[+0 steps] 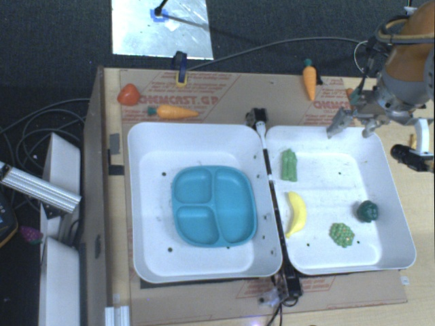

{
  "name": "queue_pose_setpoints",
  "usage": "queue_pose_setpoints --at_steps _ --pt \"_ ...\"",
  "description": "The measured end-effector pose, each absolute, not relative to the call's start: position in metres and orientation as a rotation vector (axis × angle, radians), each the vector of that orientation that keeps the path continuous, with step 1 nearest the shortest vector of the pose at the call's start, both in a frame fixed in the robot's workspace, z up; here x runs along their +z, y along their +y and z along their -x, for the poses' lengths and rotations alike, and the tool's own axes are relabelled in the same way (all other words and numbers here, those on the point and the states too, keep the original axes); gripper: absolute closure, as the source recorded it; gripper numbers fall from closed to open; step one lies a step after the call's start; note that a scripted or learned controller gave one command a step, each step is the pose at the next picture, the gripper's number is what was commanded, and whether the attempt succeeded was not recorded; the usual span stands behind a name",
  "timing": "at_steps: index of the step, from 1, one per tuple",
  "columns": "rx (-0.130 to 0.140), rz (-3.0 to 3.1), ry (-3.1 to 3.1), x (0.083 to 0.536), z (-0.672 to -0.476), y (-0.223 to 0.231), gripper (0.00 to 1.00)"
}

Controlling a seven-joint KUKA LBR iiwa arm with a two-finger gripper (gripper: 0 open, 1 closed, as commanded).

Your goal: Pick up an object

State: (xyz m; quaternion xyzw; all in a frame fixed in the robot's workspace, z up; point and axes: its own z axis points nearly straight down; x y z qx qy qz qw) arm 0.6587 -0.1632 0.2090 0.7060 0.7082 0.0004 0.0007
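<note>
gripper [352,124] fingers spread, empty, over right bin [391,182] far rim | risk: descent clips rim, misses banana [296,212], okra [289,164]

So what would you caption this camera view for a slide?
Tool open above right bin's far edge; banana, three green items inside; blue tray in left bin.

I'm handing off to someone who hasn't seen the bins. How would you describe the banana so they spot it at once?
Look at the right-hand white bin, the one without the blue tray. The banana lies close to that bin's left wall, just below the pale green vegetable. It is the only yellow, curved item there; its neighbours, the bumpy green piece and the dark green round one, are both green.
</note>
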Motion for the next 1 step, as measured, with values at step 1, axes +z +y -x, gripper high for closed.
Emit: queue_pose_setpoints --at_steps 1 --pt "0.002 -2.216 2.228 0.1585 -0.6391 -0.1074 0.0"
